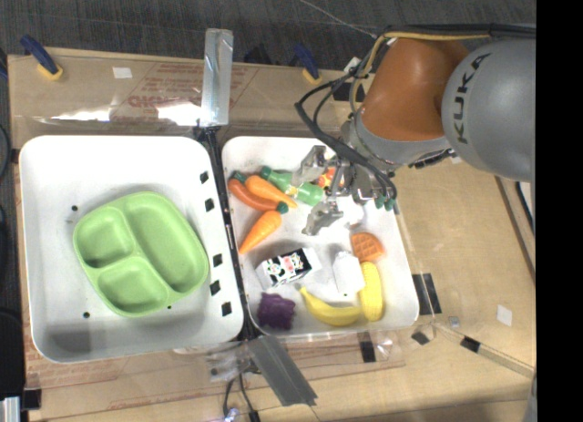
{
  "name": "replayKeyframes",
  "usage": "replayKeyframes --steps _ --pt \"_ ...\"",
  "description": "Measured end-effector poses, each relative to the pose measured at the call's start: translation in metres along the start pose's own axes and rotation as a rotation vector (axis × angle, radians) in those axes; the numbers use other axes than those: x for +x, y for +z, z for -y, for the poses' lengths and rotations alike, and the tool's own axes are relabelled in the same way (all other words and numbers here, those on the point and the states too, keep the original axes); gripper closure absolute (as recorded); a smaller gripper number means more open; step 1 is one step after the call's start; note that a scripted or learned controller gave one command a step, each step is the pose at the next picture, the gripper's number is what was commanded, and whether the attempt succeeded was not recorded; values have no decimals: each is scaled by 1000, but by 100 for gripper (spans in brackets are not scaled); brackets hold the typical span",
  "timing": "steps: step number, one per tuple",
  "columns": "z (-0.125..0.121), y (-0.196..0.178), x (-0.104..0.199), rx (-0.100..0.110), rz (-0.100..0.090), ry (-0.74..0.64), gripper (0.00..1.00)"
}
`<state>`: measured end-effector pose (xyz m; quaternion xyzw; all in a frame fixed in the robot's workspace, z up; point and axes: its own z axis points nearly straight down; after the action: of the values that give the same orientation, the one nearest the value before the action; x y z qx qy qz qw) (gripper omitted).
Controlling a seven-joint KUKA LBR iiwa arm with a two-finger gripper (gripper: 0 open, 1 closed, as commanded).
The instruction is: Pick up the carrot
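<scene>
End effector (326,194): down inside the right bin, upper middle, metal fingers spread open, nothing between them.
Contact: one fingertip hovering close to the green top of a carrot; actual touch impossible to tell from this angle.
Writing: "KUKA" in black letters on the grey arm (483,92), read sideways near the orange band.
Carrot, upper (260,190): lying across the top left of the right bin, orange tip toward the left wall, green top (296,185) pointing at the end effector.
Carrot, lower (261,229): just below the first, slanted, thick end up and right, narrow tip down and left.
Milk carton (287,267): small, black-and-white cow pattern, below the lower carrot; print too small to read.
Banana (351,302): yellow, curled along the bottom right of the bin.
Orange piece (366,246): round, just above the banana.
White object (346,272): between carton and banana.
Purple item (277,311): bottom left corner of the right bin.
Right bin (250,151): white, shallow.
Left bin (55,174): white, holding a green divided plate (138,252) with three compartments.
Desk (474,265): light brown, taped at the edges.
</scene>
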<state>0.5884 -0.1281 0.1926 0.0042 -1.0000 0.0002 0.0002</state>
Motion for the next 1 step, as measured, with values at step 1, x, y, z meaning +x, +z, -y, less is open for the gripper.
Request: replayKeyframes --steps 1 --pt "44 102 -68 0 1 -219 0"
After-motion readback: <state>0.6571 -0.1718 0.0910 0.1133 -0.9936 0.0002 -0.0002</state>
